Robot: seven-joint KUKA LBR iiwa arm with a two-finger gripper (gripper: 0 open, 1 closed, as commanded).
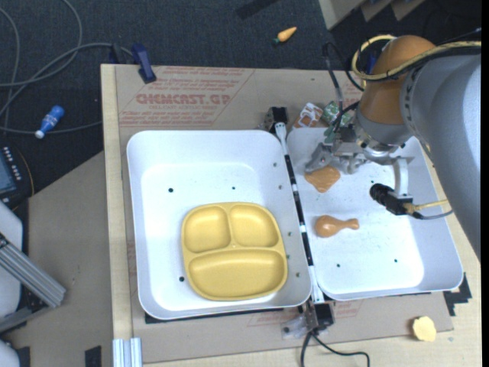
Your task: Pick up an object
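Gripper low in right bin, upper-centre of frame, right over orange chunk, prob. lined up for grab; can't tell grip state; drumstick toy lies just below, untouched.

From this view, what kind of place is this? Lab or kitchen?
Likely a robotics lab bench, not a kitchen: two white bins on a cardboard-topped bench, loose cables on dark carpet, and toy food like the plastic drumstick.
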